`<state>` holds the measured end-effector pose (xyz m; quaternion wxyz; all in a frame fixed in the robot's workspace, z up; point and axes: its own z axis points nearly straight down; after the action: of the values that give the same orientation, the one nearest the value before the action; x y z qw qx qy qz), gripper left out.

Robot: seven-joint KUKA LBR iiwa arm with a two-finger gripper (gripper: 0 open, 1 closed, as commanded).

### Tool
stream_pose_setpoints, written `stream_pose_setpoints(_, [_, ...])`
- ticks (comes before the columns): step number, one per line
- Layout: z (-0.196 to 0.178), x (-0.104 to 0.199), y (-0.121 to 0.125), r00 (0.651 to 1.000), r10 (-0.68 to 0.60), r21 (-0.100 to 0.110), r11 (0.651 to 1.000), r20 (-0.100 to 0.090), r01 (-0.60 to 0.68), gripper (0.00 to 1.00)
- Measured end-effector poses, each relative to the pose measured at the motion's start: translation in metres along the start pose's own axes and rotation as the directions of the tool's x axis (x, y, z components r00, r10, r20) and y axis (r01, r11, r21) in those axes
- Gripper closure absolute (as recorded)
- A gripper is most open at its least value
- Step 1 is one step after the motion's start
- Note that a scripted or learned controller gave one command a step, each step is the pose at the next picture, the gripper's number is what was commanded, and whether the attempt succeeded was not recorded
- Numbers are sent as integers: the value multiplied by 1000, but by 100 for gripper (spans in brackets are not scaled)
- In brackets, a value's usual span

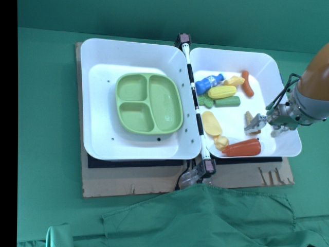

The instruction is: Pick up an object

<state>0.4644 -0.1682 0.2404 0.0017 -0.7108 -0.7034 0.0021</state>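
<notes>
The right bin (272, 66) holds several toy foods: a blue bottle (208, 82), a yellow corn cob (221, 91), a green pickle (227, 102), an orange sausage (247, 83), a yellow oval piece (211, 123) and a long red pepper (242, 148). My gripper (253, 123) hangs low over the right half of this bin, just above the pepper and right of the yellow oval. It reaches in from the right on the grey wrist (290, 115). I see no toy lifted with it.
The left bin (97, 60) holds a green three-part plate (149, 103). A black-and-white hinge bar (193, 94) runs between the bins. Both stand on cardboard (128, 187) over green cloth, with a cloth fold (205, 215) at the front.
</notes>
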Motion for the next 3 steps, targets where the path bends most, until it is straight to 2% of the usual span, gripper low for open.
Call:
stream_pose_setpoints(1, [31, -19, 62, 1000, -8, -10, 1000, 5, 8, 0])
stream_pose_setpoints(2, [52, -19, 92, 1000, -8, -11, 1000, 4, 8, 0])
stream_pose_setpoints(3, [55, -18, 171, 1000, -10, -21, 1000, 7, 10, 0])
